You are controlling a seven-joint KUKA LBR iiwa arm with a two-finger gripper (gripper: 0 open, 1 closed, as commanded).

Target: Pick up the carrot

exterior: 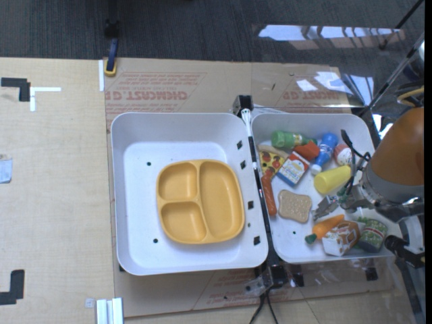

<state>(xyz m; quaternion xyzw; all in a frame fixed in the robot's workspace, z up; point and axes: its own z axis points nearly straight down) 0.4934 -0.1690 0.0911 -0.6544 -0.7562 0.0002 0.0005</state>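
Note:
The carrot (327, 225) is small and orange with a green tip. It lies near the front of the right bin (290, 247), pointing from lower left to upper right. My gripper (327, 209) hangs low over the bin just above the carrot's upper end, beside a slice of bread (295, 206). The grey arm with its orange band (403, 150) reaches in from the right. Nothing is seen lifted off the bin floor.
Crowding the right bin are a yellow bottle (333, 179), green bottle (287, 139), blue bottle (326, 147), small carton (291, 170), sausage (270, 196), pizza slice (271, 159), white box (341, 239) and green can (372, 235). The left bin (128, 181) holds a yellow divided plate (200, 201).

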